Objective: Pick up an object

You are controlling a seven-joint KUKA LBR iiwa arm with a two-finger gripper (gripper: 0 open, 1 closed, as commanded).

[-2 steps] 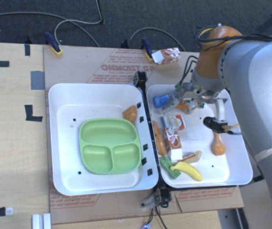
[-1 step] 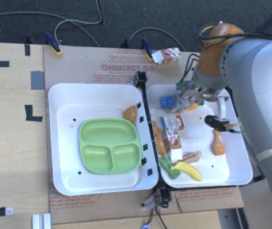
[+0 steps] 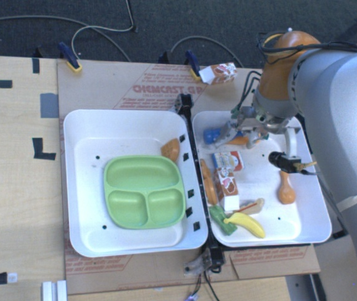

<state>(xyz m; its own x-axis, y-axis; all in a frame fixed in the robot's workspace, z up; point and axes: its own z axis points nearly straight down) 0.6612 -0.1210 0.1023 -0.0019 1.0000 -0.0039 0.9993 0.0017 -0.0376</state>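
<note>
My gripper hangs low over the back of the right bin, under the orange wrist band. Just to its left lies a small blue object, and a small orange piece sits right beneath it. In front of these lie a red and white carton, a long tan bread stick, a yellow banana and a green piece. A tan drumstick-shaped toy rests at the bin's right side. Nothing can be seen held.
The left bin holds a green divided plate and an orange bread-like toy at its right wall. A red and white packet lies on the cardboard behind the bins. The grey arm covers the right bin's far right corner.
</note>
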